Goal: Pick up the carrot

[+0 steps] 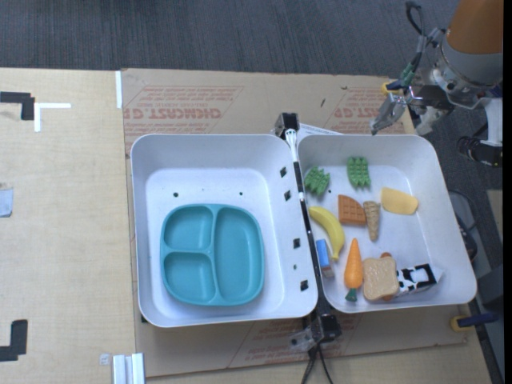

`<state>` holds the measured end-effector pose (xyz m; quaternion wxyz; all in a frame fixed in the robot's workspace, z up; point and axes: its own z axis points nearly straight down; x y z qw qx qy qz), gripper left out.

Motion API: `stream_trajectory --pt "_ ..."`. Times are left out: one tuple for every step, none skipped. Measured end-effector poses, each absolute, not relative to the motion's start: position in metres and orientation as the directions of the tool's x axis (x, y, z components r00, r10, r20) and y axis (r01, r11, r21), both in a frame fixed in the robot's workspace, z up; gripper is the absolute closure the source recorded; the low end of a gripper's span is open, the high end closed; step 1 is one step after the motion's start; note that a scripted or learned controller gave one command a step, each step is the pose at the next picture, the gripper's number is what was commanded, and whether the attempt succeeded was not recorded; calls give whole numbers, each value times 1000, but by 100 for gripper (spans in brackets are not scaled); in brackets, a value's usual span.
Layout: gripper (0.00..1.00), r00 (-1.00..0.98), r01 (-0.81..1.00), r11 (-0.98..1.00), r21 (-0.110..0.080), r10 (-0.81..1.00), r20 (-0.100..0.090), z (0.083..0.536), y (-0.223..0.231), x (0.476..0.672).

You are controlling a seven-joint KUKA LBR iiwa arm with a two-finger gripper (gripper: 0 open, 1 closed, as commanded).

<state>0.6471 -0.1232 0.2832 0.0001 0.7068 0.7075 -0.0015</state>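
The jaws (390, 112) hang above the far edge of the right-hand shallow white bin (445, 189), near its far right corner, at the end of the grey arm with the orange band (478, 22). They look spread a little and nothing sits between them, though they are small and dark against the cardboard, so the gap is hard to judge.

The small orange toy carrot with a green stub (353, 270) lies inside that right bin, close to its near edge and toward its left wall, well apart from the jaws. Its green end points at the near edge. Just to its right and touching it lies a tan toy slice of bread (379, 278), and beyond that a black-and-white patterned packet (418, 278) rests near the near right corner. A yellow toy banana (329, 226) curves just beyond the carrot, with a small blue block (322, 254) beside the left wall. Farther in lie a brown waffle-like square (351, 210), a pale beige cone-shaped piece (372, 219), a yellow oval lump (399, 202) and two green leafy toy pieces (337, 176).

The left-hand shallow white bin (152, 174) holds a turquoise divided plastic plate (213, 254).
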Motion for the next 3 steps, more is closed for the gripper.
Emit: stream_trajectory --pt "0 -19 1000 19 -3 1000 -2 195 -99 600" --pt "0 79 997 -79 -3 997 -1 91 -95 562" --pt "0 42 999 -42 -2 999 0 92 -105 501"
